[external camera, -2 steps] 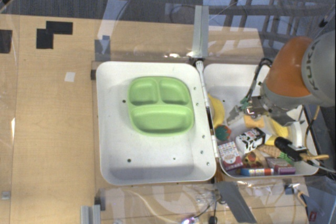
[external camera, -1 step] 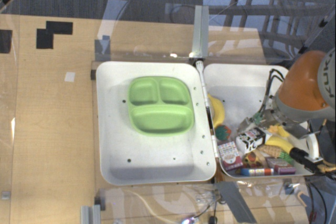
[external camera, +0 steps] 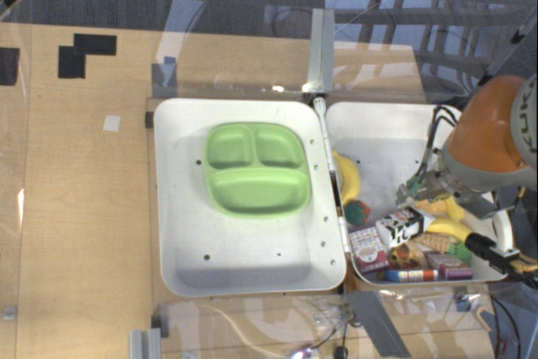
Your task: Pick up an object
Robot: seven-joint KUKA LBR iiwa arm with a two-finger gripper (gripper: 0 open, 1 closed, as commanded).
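The wooden bench (external camera: 76,206) carries two white bins: the left bin (external camera: 176,265) and, touching its right side, the right bin (external camera: 378,130); black marks (external camera: 84,53), perhaps tape, lie far left of them.

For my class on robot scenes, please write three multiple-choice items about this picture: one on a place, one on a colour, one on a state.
1. Where does the divided plate lie?
A. left bin
B. right bin
C. on the bench

2. What colour is this plate?
A. red
B. green
C. blue

3. How does the plate lie?
A. flat, hollows up
B. upside down
C. leaning on the bin wall

Answers: 1 A, it lies inside the left bin. 2 B, it is light green all over. 3 A, its three compartments face up.
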